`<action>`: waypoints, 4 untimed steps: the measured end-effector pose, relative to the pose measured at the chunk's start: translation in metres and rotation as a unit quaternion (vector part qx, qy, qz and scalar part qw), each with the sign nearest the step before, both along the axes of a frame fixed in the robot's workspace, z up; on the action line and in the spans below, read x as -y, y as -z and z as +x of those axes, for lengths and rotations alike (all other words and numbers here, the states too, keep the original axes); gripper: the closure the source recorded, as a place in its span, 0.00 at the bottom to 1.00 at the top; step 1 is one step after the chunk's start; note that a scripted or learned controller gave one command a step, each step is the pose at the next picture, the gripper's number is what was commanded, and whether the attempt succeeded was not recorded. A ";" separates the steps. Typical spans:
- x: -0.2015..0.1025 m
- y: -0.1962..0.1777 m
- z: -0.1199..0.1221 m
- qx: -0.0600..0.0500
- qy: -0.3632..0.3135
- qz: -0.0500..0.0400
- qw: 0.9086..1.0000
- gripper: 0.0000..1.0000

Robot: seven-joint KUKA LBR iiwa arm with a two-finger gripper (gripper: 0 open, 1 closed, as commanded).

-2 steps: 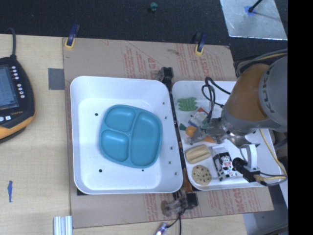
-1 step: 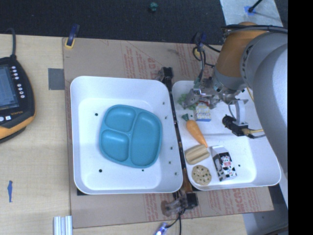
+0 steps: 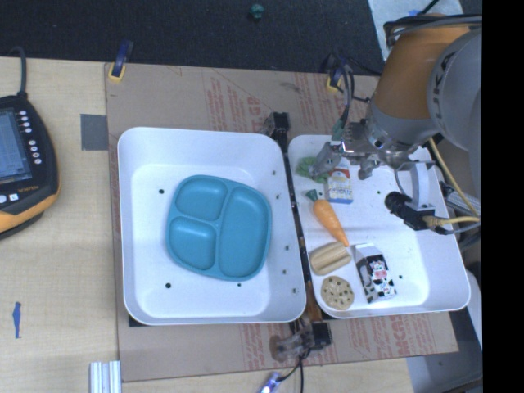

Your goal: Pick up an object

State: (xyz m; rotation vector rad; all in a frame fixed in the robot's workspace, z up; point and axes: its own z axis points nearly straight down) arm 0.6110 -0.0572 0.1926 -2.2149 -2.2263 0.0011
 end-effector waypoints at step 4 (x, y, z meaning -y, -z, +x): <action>0.036 0.091 -0.049 -0.004 0.000 -0.001 1.000 1.00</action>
